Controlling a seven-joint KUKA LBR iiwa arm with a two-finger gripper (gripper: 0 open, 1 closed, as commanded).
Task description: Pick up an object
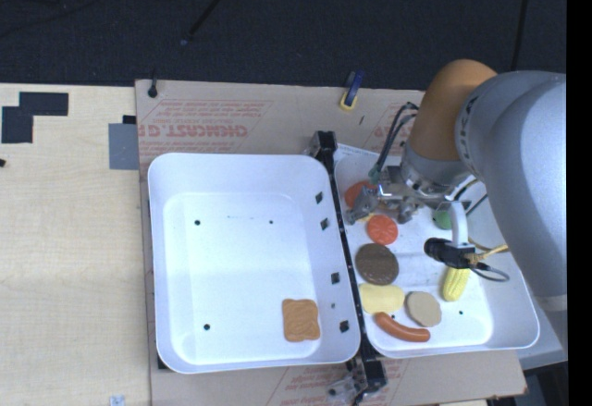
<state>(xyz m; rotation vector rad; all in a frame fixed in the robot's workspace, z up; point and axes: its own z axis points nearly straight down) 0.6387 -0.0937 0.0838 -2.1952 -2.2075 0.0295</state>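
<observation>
— Gripper (400,196) position? Jaws?
— Seen low in the right bin (504,326), just above the red round item (382,229). Jaw state could not be told.
— Left bin (176,201)?
— A toast slice (301,319) was noted near its front.

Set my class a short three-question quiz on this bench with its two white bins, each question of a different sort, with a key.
1. True or false: the toast lies in the left bin.
2. Which lies nearest the gripper? A sausage B tomato C corn
3. Fill in: the brown disc lies in the ____ bin.

Key: 1 true; 2 B; 3 right.
</observation>
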